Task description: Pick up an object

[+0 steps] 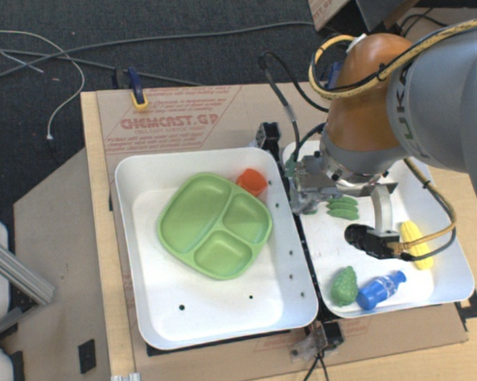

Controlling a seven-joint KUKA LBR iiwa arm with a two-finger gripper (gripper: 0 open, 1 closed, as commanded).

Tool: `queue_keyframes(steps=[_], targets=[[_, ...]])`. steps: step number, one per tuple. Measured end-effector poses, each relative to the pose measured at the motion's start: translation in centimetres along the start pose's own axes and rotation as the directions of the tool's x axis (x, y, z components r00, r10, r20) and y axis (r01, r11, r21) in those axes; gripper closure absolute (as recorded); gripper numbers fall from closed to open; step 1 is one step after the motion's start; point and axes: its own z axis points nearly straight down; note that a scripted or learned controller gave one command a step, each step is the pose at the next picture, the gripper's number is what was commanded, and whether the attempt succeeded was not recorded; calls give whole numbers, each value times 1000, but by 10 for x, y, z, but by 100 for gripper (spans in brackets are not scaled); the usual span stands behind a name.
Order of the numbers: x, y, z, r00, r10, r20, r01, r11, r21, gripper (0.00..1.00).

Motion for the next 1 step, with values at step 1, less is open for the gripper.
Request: queue_keyframes(steps=[1], targets=[[48, 1, 6, 1000, 1, 1, -1, 1000, -1, 100]])
